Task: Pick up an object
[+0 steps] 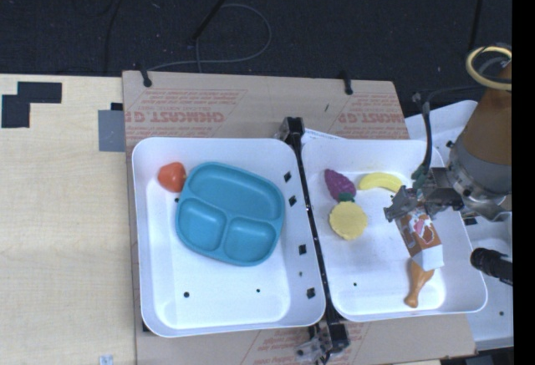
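A grey KUKA arm is reaching in over the right white plastic bin (368, 309) on the table, its dark two-finger tool (411, 209) hanging above the bin's right half. Whether the tool is spread or pressed together cannot be told from this slanted overhead view, since dark metal and cabling are masking the tips.

Just below the tool, and seemingly touching it, a brown toy drumstick with a red-and-white label (420, 259) is lying lengthwise on the bin floor, its orange-brown end pointing away from the tool. To the tool's left, a round yellow toy fruit (349, 221), a purple toy fruit (338, 183) and a yellow toy banana (380, 182) are sitting close together. Farther left, across the divider, a blue sectioned plastic plate (228, 213) and a small red toy tomato (171, 176) are resting in the left white bin (159, 305).

The drumstick looks the likeliest target. The risk, judging from here, is that the tool is gripping only its upper end, so the long toy may swing or slip free on the lift; a closing off-centre could also push it against the bin wall.
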You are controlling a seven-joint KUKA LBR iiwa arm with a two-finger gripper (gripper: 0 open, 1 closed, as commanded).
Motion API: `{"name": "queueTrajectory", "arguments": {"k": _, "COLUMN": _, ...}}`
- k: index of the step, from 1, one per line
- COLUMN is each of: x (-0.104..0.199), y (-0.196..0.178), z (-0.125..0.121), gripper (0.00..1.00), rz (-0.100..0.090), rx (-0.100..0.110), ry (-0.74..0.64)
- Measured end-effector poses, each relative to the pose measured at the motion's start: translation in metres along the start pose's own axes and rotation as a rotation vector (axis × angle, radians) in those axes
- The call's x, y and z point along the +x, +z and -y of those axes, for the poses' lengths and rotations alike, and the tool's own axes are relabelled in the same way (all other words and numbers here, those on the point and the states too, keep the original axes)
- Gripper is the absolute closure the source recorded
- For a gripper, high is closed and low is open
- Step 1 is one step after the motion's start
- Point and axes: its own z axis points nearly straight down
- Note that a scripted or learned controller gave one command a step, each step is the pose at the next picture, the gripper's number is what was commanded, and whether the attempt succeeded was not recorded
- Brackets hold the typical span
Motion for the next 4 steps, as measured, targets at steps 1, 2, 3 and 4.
{"name": "queueTrajectory", "arguments": {"k": 1, "x": 0.041, "y": 0.009, "z": -0.029, "gripper": 1.0, "rz": -0.001, "rx": 0.004, "ry": -0.002}}
{"name": "queueTrajectory", "arguments": {"k": 2, "x": 0.093, "y": 0.004, "z": -0.05, "gripper": 1.0, "rz": -0.002, "rx": 0.005, "ry": -0.003}}
{"name": "queueTrajectory", "arguments": {"k": 3, "x": 0.151, "y": 0.015, "z": -0.071, "gripper": 1.0, "rz": -0.001, "rx": 0.005, "ry": -0.004}}
{"name": "queueTrajectory", "arguments": {"k": 4, "x": 0.199, "y": 0.03, "z": -0.093, "gripper": 1.0, "rz": -0.001, "rx": 0.005, "ry": -0.003}}
